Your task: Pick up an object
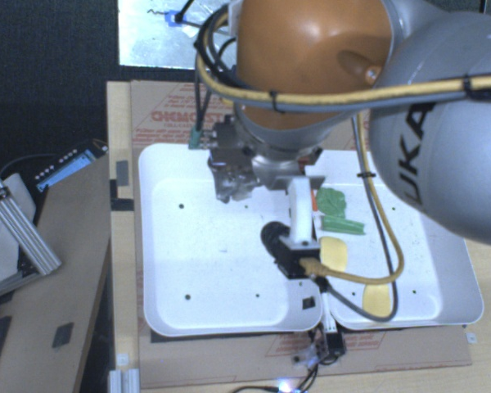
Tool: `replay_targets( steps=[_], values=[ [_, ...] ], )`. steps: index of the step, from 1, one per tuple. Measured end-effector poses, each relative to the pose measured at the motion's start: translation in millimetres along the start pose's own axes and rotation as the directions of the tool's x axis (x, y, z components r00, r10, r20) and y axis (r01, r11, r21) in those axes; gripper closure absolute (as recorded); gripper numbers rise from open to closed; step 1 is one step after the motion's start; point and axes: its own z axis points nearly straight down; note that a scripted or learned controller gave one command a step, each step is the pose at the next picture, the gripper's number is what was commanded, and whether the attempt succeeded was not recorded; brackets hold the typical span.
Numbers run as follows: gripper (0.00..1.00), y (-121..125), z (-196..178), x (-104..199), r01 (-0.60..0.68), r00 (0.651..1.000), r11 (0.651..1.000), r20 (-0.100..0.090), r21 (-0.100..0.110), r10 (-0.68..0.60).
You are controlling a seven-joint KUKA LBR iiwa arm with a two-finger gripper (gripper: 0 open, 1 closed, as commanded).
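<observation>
pincer (pixel 229 178) hangs over the far part of the left bin (pixel 188 297), away from the loose pieces.
the arm reaches in from the right, so its bulk covers the wrist, and i cannot tell if the pincer is spread or pressed together. the likely targets lie in the right bin (pixel 442 289): a green piece (pixel 337 210), a yellow piece (pixel 334 254) just near of it, and another yellow piece (pixel 377 300) by the near rim. a pick probably means shifting right.

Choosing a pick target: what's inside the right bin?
A green object, a yellow piece beside it and a second yellow piece nearer the front. The arm covers the right bin's back part.
</observation>
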Motion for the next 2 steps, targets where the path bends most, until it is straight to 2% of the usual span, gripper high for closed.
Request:
replay_targets(
  steps=[1,2],
  values=[
    [1.00,-0.3,-136.9,-0.9,0.003,1.000,1.000,-0.014,-0.027,-0.004],
    [1.00,-0.1,12.1,0.0,0.000,1.000,1.000,0.001,0.002,0.000]
  ],
)
